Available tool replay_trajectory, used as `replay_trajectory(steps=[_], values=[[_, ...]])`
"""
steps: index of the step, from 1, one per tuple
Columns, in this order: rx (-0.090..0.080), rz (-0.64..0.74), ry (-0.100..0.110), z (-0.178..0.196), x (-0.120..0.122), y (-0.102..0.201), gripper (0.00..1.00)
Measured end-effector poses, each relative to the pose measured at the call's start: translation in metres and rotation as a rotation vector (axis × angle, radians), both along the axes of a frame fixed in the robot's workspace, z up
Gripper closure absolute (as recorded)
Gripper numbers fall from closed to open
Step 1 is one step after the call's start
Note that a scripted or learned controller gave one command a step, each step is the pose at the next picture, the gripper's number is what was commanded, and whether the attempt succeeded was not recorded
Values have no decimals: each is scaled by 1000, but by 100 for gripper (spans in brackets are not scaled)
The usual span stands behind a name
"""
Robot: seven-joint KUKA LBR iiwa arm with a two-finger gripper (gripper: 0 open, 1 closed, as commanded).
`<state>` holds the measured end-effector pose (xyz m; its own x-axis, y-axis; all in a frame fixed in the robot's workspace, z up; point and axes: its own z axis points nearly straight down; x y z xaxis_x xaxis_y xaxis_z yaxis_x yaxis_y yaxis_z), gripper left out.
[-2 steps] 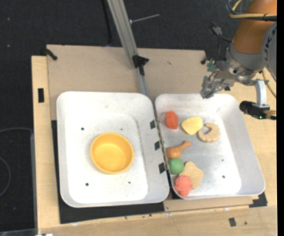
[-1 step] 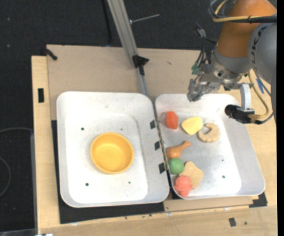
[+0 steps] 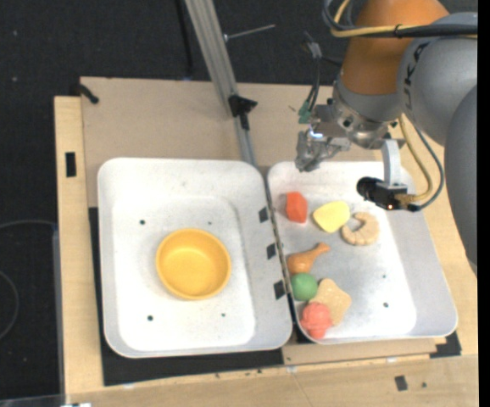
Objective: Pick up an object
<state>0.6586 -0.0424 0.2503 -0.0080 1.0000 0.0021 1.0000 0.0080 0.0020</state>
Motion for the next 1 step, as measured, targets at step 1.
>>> replay_trajectory(steps=[1], values=[[-1, -1, 3, -12, -1, 56, 100]])
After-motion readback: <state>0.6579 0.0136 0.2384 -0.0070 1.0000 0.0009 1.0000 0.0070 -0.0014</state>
